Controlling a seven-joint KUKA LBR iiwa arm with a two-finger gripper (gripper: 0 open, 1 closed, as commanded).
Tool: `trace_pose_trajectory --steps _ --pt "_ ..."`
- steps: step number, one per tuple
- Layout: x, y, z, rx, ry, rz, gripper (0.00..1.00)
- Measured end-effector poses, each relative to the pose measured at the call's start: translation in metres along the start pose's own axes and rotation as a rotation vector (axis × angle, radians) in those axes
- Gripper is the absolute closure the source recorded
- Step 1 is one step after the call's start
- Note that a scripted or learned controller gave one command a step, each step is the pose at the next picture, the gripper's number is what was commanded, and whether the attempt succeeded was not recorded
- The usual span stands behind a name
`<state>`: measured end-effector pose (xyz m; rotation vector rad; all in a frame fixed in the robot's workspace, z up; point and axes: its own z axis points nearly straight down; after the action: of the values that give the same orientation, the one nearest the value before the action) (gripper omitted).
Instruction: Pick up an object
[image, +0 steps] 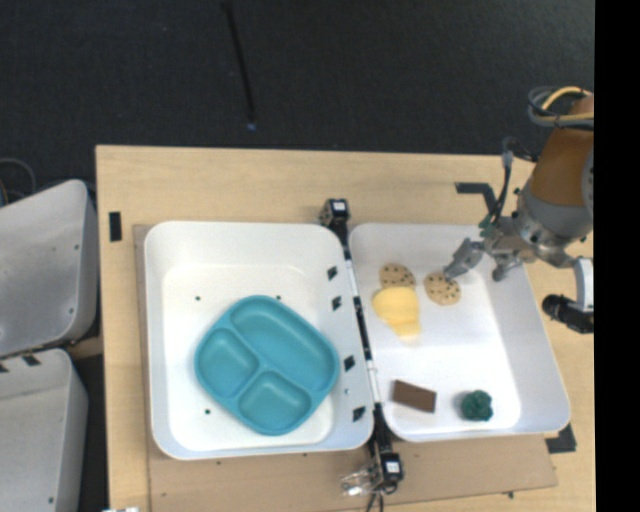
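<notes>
Tabletop (120, 190) of pale wood is carrying two shallow white bins side by side. Left bin (160, 300) is holding a teal divided plate (265, 363), which is lying flat toward the bin's lower middle with its three compartments facing up. Right bin (530, 350) is holding the small things. One brown cookie (397, 275) is lying near the upper left of this bin, and a yellow lump (398, 309) is sitting just below it, seemingly touching its lower edge. A second cookie (441, 288) is lying a little to the right of both. Lower down, a dark brown block (413, 396) is resting near the front wall, and a dark green ball (477, 404) is sitting just beside it on the right. The claw (478, 258) is hovering over the upper right part of this bin, its nearer tip reaching just beside the second cookie; whether its fingers are apart or together I cannot tell. Nothing is showing between them. The grey arm (560, 190) with its orange band is reaching in from the right.
</notes>
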<state>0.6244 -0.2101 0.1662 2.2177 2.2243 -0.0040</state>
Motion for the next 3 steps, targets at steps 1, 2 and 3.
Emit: trace_pose_trajectory --steps 1,2,3 --pt "-0.003 -0.002 0.042 0.001 0.0 0.003 0.0" --pt "-0.004 -0.002 0.066 -0.001 0.0 0.004 0.0" --pt "-0.005 -0.001 0.053 -0.007 -0.003 0.002 1.0"
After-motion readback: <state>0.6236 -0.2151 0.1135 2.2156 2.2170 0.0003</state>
